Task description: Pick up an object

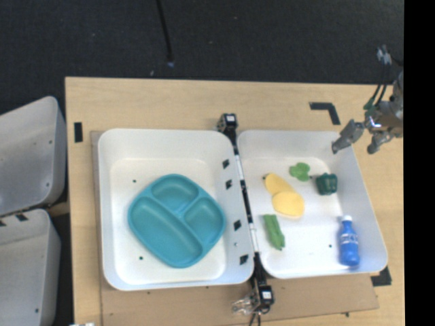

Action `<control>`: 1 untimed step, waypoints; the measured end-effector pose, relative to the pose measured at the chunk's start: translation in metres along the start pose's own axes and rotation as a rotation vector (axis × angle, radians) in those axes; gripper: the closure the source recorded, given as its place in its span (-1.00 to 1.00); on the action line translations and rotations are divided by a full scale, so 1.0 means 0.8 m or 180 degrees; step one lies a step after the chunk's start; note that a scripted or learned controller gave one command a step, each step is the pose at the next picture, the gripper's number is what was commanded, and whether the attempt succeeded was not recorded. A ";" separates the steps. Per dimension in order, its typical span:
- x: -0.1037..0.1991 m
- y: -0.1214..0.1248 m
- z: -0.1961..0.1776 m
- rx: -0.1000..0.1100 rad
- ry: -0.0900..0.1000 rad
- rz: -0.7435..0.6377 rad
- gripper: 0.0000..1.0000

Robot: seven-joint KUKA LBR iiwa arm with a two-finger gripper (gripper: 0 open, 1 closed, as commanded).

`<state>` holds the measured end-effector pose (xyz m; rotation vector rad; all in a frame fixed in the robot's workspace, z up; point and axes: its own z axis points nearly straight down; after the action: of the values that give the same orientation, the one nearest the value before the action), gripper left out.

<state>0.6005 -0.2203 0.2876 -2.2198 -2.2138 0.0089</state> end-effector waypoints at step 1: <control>0.001 0.002 -0.009 -0.0035 -0.0005 -0.0009 -1.00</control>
<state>0.6018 -0.2192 0.2950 -2.2229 -2.2232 -0.0016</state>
